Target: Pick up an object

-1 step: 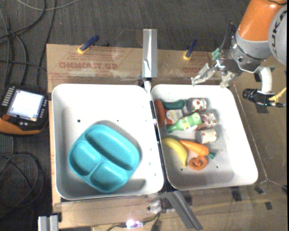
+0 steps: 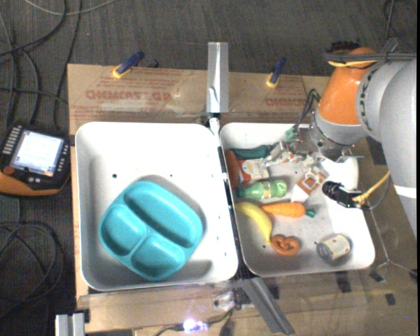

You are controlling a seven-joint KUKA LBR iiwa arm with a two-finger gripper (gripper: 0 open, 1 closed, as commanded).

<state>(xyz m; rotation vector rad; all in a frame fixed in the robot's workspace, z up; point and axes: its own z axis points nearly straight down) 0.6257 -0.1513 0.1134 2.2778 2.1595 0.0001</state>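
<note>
Down in the right bin (image 2: 357,254), the gripper (image 2: 294,152) hangs near the far edge above the green bottle (image 2: 264,188) and carrot (image 2: 287,210), finger state impossible to tell.

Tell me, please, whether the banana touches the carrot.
Cannot tell: in the camera view the banana and the carrot sit side by side, with no plain gap or contact.

dark grey carpet floor (image 2: 161,19) all around, crossed by loose black cables (image 2: 28,68). brown cardboard sheet (image 2: 154,93) spread over the bench, held at the far edge by two blue-and-yellow clamps (image 2: 127,64). upright metal post (image 2: 218,79) at the middle. handheld control pad (image 2: 29,159) with lit screen lying on the floor at left.
</note>
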